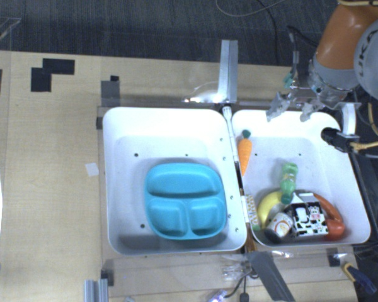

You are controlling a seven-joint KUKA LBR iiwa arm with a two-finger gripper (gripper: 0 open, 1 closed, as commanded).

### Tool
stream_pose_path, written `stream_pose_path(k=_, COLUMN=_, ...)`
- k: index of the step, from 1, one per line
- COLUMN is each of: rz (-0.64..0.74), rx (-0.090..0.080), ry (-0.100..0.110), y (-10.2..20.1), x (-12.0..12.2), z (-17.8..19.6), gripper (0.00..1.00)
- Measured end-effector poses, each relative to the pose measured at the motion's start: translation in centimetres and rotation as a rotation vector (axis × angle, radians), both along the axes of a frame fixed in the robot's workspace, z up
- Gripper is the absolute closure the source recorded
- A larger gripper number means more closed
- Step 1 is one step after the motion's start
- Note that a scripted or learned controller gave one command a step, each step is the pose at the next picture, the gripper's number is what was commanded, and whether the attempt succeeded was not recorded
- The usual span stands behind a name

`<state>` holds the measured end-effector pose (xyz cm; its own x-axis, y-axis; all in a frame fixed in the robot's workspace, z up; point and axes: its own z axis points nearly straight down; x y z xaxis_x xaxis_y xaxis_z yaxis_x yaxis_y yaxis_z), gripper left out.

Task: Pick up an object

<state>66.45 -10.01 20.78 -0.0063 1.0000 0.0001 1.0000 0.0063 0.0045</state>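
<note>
The gripper hangs above the far rim of the right bin, its two fingers spread apart with nothing between them. No object has been picked yet. The candidates all lie in this bin: a carrot against the left wall, and a tight cluster in the near corner made of a banana, a green bottle, a small can, a black-and-white carton and a red sausage-shaped toy.

The carrot looks like the best target, since it lies apart from the rest; the fingers should straddle its width, though the divider wall just beside it leaves little room on that side. The cluster risks a pinch on two items at once. The bin's far half is open floor for descending. The left bin holds a blue divided plate.
</note>
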Motion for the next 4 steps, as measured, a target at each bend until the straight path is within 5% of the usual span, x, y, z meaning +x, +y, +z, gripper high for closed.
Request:
stream_pose_path(k=1, rz=-0.232, rx=0.0, ry=-0.002, y=-4.6, x=-5.3, z=-11.9, gripper=0.0)
stream_pose_path(k=2, rz=-0.176, rx=0.0, ry=-0.004, y=-5.6, x=-2.5, z=-12.0, gripper=0.0)
stream_pose_path(k=3, rz=-0.333, rx=0.003, ry=-0.006, y=-3.4, x=-7.1, z=-11.9, gripper=0.0)
stream_pose_path(k=4, rz=-0.318, rx=0.002, ry=-0.008, y=-1.6, x=-10.2, z=-11.8, gripper=0.0)
